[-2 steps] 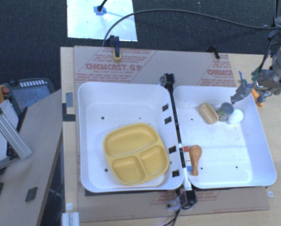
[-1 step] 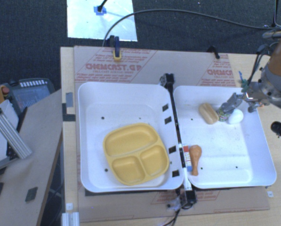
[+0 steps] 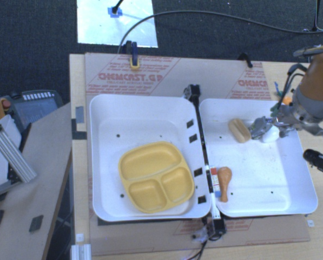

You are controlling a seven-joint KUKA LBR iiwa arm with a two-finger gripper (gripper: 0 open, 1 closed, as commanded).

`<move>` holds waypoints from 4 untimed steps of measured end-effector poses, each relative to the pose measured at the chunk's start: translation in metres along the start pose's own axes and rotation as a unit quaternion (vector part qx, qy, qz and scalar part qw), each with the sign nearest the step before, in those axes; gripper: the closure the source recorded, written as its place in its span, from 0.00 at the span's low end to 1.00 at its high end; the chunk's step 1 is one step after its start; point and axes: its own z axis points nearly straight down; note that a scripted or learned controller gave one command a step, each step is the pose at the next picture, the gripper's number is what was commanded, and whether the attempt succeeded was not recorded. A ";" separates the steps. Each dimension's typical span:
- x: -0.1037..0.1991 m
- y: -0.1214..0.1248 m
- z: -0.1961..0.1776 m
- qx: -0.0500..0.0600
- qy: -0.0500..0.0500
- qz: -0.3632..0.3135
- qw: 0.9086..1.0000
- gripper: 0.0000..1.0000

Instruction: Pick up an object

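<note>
**Camera view: tool parked right by the tan block in the right bin**

So the likeliest target is the tan block point(image 3: 239, 130), lying near the back of the right bin point(image 3: 291, 205), a bit left of centre. Just beside it on the right sits the tool point(image 3: 260, 128), with a small white object point(image 3: 270, 135) right under or against it. Honestly can't tell whether the tool is spread or pinched together, the metal bits blur into that white thing, and nothing is visibly held between them.

My take on doing this step well: line up squarely over one object only, because the block and the white piece are close enough that a sloppy descent could nudge both. Straddle the block across its narrow side and go straight down.

Other option is the orange drumstick toy point(image 3: 224, 182), touching or nearly touching the divider wall, so awkward to get around.

Left bin point(image 3: 104, 107) holds a yellow compartment tray point(image 3: 156, 175).

Hard to read: the arm point(image 3: 316, 85) is cut off at the right edge, and what the white object actually is.
</note>
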 end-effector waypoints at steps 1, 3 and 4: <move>-0.001 0.009 0.055 0.001 0.000 0.000 1.000 0.00; 0.003 0.019 -0.021 -0.005 -0.001 -0.002 1.000 1.00; 0.003 0.020 -0.026 -0.003 0.000 -0.001 1.000 1.00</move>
